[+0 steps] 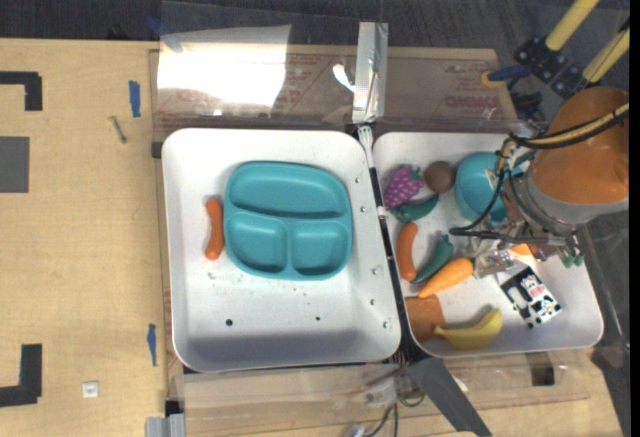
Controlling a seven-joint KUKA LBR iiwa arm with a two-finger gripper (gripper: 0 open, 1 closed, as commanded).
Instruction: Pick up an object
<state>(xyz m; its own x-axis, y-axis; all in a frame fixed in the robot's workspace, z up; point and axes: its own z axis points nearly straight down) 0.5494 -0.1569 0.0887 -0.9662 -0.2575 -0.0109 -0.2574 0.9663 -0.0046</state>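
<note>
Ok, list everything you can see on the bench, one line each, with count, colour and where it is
left bin: 1, white, left half of the bench
right bin: 1, white, beside the left bin
divided tray: 1, teal, middle of the left bin
sausage-shaped toy: 1, orange, left bin, beside the tray's left edge
grapes: 1 bunch, purple, top left of the right bin
round brown item: 1, brown, right of the grapes
bowl: 1, teal, top of the right bin, partly under the arm
carrot: 1, orange with green top, middle of the right bin
banana: 1, yellow, front of the right bin
black and white item: 1, right bin, right of the carrot
arm: 1, grey with orange band, over the right bin
</note>
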